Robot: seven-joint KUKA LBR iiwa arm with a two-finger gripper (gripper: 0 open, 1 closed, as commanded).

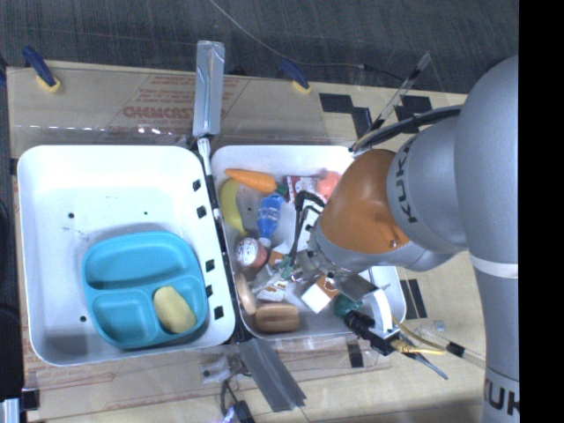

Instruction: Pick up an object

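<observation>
The right bin [264,156] holds a heap of small things: an orange carrot [250,181] at the back, a yellow banana [231,205] along the left wall, a blue bottle [268,215], a round speckled ball [248,252], a pink item [329,183] and a brown bread-like block [276,317] at the front. My gripper [304,273] hangs low over the middle of this heap, just right of the ball and above the brown block. The orange wrist band [363,214] covers most of it and of the bin's right half.
The left bin [53,174] carries a blue compartment tray [141,285] with a yellow potato-like lump [174,309] in its front right section. A grey divider post [208,86] stands at the back between the bins. Blue clamps sit on the bench's far edge.
</observation>
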